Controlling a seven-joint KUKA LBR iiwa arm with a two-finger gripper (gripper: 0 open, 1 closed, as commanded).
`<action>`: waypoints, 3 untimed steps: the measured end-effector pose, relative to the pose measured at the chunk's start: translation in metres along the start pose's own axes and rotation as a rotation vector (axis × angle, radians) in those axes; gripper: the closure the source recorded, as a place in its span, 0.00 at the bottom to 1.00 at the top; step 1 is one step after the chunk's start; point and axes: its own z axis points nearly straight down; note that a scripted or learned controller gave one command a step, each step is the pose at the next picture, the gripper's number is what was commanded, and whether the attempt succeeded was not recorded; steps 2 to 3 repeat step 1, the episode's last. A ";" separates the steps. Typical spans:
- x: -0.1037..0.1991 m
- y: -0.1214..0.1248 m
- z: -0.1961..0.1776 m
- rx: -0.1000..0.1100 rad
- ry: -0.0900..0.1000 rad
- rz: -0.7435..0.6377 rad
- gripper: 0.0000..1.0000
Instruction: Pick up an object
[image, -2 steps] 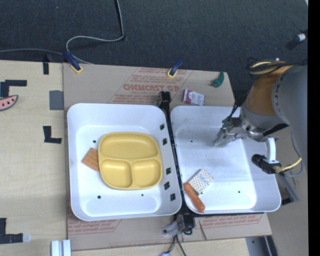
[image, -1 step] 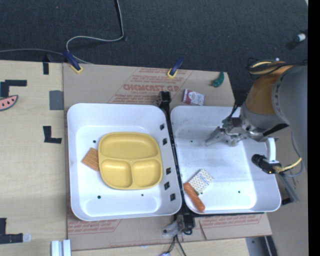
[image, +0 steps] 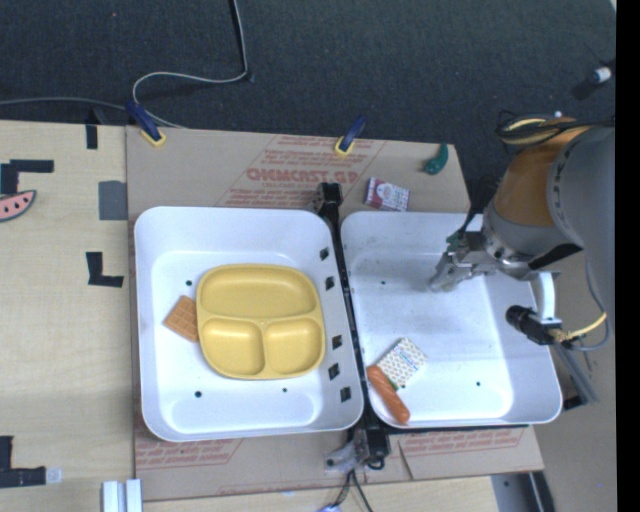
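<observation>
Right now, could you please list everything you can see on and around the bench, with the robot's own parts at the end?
White bins: 2, white, side by side on the cardboard sheet.
Divided plate: 1, yellow, middle of the left bin.
Cracker-like piece: 1, orange-brown, left bin, partly under the plate's left edge.
Patterned packet: 1, white with small print, right bin, near the front left.
Sausage-like toy: 1, orange, right bin's front left corner, beside the packet.
Small box: 1, red and white, on the cardboard behind the bins.
Clamps: 2, yellow and blue, along the cardboard's back edge.
Small green item: 1, at the cardboard's back right corner.
Arm: 1, grey with an orange band, from the right.
Gripper: 1, grey, low over the right bin's back half.
</observation>
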 end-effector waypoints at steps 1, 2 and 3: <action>0.000 0.000 0.000 0.000 0.000 0.000 0.00; 0.000 0.000 0.000 0.000 0.000 0.000 0.00; 0.000 0.000 0.000 0.000 0.000 0.000 0.00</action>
